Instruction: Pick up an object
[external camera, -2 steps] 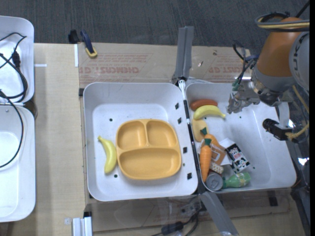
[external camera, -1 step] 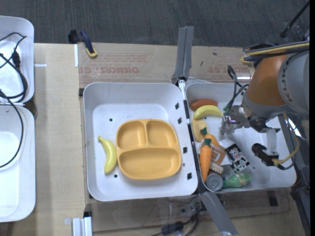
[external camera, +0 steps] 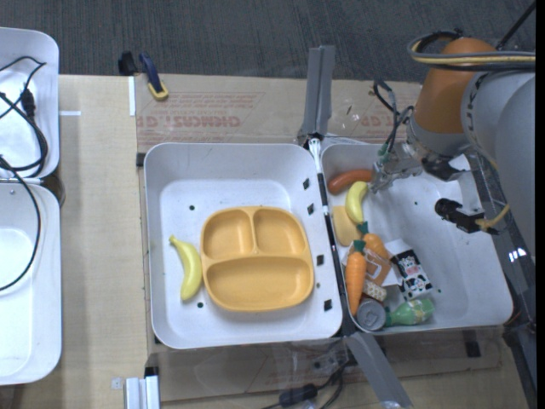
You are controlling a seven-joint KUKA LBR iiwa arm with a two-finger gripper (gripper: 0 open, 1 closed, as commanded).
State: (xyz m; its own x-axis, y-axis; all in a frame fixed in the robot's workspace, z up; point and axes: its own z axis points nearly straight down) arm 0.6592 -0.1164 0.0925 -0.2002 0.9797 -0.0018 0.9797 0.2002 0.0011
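My gripper [external camera: 388, 174] hangs low over the far left corner of the right bin [external camera: 477, 313], on the grey arm with its orange band [external camera: 447, 92]. Just left of it lie a red sausage [external camera: 349, 179] and a small yellow banana [external camera: 356, 201]. Along the bin's left wall sit a pale yellow block [external camera: 342, 227], a carrot [external camera: 355, 276], an orange packet [external camera: 375, 259], a black-and-white carton [external camera: 410, 273], a grey can [external camera: 370, 315] and a green item [external camera: 410, 313]. I see nothing held in the gripper.
The left bin [external camera: 162, 194] holds a yellow divided plate [external camera: 255, 258] and another banana [external camera: 189, 267]. A grey divider post [external camera: 318, 92] stands between the bins. A blue clamp [external camera: 150, 76] lies on the cardboard behind. White tubs with black cables [external camera: 21, 143] sit far left.
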